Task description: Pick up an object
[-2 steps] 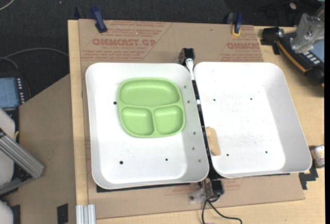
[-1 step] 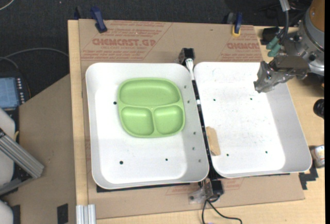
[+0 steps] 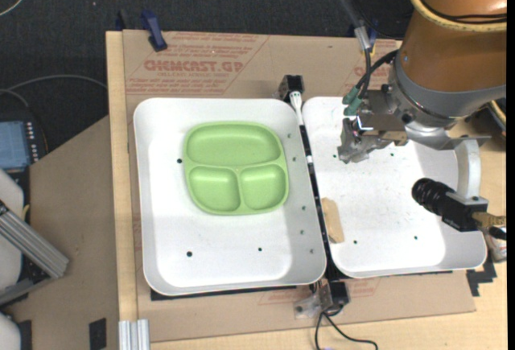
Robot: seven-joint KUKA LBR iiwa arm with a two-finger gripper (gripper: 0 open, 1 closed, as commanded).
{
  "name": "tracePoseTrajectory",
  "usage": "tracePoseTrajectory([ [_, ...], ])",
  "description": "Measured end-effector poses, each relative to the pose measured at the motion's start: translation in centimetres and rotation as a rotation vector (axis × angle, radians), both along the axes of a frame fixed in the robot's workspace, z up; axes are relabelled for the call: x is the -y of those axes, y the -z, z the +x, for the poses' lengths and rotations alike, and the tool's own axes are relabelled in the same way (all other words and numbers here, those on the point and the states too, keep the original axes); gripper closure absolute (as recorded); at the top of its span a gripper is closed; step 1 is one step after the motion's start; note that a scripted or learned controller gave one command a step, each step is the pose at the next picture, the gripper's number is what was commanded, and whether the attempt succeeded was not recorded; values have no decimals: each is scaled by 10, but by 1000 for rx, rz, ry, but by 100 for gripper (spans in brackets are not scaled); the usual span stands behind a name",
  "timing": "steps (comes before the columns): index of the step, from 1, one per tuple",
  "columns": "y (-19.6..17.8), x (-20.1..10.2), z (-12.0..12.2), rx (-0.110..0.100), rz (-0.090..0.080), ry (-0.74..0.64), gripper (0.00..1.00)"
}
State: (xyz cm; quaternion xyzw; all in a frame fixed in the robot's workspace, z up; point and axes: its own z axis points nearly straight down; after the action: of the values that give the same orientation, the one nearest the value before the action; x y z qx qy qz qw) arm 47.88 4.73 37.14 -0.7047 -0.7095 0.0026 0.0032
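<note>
Nothing is lifted yet, we judge. We see the gripper (image 3: 352,149) low in the right bin (image 3: 386,256); we cannot tell its state. 1 green tray (image 3: 236,167) lies well to its left, untouched.

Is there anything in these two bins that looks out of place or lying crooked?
One thing: a small tan piece lies across the seam between the left bin and the right bin, slightly tilted rather than resting flat inside either. The green divided plate sits flat in the left bin.
</note>
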Motion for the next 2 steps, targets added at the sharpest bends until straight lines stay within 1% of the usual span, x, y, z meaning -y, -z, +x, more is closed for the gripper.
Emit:
tracePoseTrajectory([
  [1, -28, -64, 1, 12, 2, -1, 100],
  [2, -30, -185, -1, 11, 3, -8, 100],
])
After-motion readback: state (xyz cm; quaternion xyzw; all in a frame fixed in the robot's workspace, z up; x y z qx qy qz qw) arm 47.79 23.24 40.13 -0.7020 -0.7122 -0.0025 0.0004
